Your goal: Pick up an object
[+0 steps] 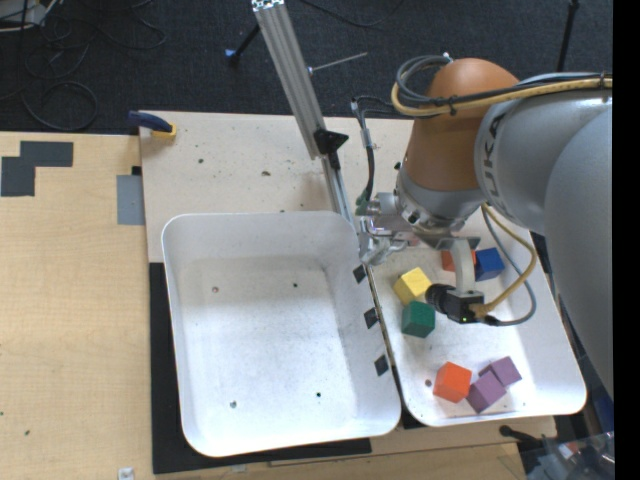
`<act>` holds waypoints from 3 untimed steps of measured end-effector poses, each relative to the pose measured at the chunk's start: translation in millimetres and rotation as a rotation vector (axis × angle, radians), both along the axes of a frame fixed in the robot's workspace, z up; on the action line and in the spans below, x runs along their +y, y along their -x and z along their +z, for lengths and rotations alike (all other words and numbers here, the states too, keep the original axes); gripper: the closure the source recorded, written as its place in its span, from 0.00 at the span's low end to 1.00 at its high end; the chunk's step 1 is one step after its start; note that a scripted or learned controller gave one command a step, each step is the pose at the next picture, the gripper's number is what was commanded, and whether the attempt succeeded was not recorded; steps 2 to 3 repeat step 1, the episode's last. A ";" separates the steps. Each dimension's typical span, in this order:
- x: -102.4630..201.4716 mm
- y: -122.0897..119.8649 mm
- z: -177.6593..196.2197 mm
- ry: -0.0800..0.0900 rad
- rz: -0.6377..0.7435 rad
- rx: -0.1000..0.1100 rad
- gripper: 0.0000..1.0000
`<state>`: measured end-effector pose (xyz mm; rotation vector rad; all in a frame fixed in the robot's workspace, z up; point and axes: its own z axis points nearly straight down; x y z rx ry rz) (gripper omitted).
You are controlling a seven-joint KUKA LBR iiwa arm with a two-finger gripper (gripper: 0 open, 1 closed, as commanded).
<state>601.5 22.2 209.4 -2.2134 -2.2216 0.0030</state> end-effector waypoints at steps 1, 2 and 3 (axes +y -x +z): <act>54.5 4.6 16.5 0.000 0.002 -0.004 1.00; 54.5 4.6 16.5 0.000 0.002 -0.004 1.00; 54.5 4.6 16.5 0.000 0.002 -0.004 1.00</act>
